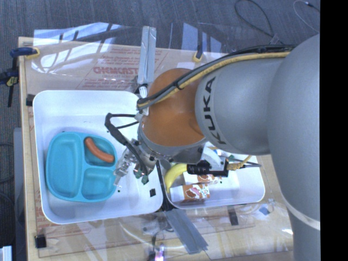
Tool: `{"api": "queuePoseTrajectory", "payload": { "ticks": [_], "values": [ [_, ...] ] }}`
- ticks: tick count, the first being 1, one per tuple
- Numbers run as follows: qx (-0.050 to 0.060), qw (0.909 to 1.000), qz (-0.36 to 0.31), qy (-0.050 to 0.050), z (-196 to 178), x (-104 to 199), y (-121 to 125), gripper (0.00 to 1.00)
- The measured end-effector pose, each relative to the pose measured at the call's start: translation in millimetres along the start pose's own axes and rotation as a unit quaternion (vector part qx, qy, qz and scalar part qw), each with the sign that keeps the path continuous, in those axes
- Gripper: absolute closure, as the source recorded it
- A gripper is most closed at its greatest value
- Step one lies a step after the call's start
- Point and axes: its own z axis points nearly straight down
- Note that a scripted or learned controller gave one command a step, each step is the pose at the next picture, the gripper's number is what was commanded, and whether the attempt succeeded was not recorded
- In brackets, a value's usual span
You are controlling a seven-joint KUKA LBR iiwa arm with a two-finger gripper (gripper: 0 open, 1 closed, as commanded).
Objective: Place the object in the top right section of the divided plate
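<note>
Silver metal, with small parts and dark cables tangled about it, makes up the pincer [125,170], which hangs low over the left bin [70,110], just beside the right edge of the divided plate [65,170]; whether it is set wide or narrow cannot be told from this slant. The plate is turquoise and lies flat on the floor of the left bin, towards that bin's left side, with one large compartment on its left and two smaller ones on its right. The sausage [99,150], reddish brown, lies slantwise in the upper right compartment, apart from the pincer and a little up and to the left of it. Above the pincer sits the orange band [171,113] of the arm [255,97], whose broad grey body reaches in from the right and covers much of the right bin [247,192]. In the part of that bin that shows, a yellow banana [175,175] lies close to the wall shared with the left bin, and a brown and white packet [197,192] lies just beside it, nearer the front rim. Both bins stand on a pale surface [32,222] covered by a clear plastic sheet [117,68] with red lettering, a blue clamp [22,52] grips its far left corner, and dark floor [81,4] lies beyond
</note>
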Motion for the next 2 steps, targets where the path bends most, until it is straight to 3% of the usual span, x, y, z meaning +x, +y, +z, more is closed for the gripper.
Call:
{"api": "queuePoseTrajectory", "payload": {
  "ticks": [2],
  "values": [
    [-0.001, 0.9992, -0.041, -0.002, -20, -57, -99, 1.0]
  ]
}}
